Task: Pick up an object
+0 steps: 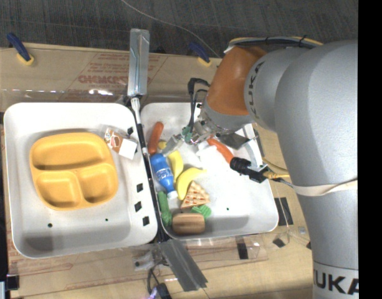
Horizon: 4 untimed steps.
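Toys crowded the right bin's (256, 213) left edge at centre frame, banana (188, 178) and blue bottle (161, 172) among them; gripper (189, 136) hovered just above, apparently lining up a pick; its grip I couldn't tell.

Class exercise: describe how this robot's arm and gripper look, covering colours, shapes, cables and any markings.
The arm is bulky, rounded and pale grey, with an orange band above the wrist. White letters "UKA" show on its base. Thin black cables loop beside the wrist. The gripper is small, metallic and dark.
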Motion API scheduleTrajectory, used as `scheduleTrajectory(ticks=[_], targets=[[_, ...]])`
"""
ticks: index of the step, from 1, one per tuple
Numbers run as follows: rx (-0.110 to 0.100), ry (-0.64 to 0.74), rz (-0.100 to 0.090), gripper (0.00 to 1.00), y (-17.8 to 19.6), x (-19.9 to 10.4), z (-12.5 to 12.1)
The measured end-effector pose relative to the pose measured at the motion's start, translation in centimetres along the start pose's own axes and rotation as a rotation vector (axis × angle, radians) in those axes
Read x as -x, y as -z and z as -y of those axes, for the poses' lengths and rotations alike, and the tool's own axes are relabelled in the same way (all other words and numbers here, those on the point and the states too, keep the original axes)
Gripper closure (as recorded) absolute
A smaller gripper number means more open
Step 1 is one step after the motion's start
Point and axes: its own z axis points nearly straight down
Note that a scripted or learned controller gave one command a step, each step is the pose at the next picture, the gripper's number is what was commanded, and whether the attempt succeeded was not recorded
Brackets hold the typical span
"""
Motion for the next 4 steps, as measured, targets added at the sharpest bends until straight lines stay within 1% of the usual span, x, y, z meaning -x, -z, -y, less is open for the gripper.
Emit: scheduleTrajectory(ticks=[1, 2, 3, 4], targets=[[0.004, -0.033, 0.009, 0.0, -1.0, -0.6, 3.0], [-0.012, -0.238, -0.01, 0.0, -1.9, 1.2, -0.8], [-0.009, -0.232, -0.007, 1.0, -0.8, 1.2, -1.0], [-0.014, -0.175, -0.011, 1.0, 0.6, 2.1, 2.5]])
